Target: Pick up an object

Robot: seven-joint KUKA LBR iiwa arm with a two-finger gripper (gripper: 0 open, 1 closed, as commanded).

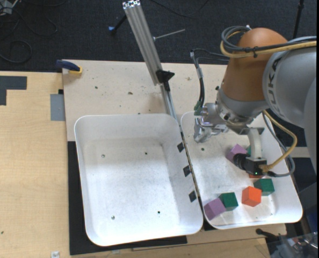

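Several small blocks lie in the right bin (pixel 288 211). A purple block (pixel 237 150) sits mid-bin, partly hidden by a black part of the arm. Along the front lie a green block (pixel 265 186), an orange block (pixel 251 196), another green block (pixel 229 200) and a second purple block (pixel 214 207). My gripper (pixel 202 130) hangs over the back left of the right bin, near the divider, well left of the nearest purple block. No block is in it.
The left bin (pixel 95 138) sits beside the right one and shows only dark specks. A slanted metal pole (pixel 146 42) rises behind the divider between the bins. The grey and orange arm covers the back right corner of the right bin.
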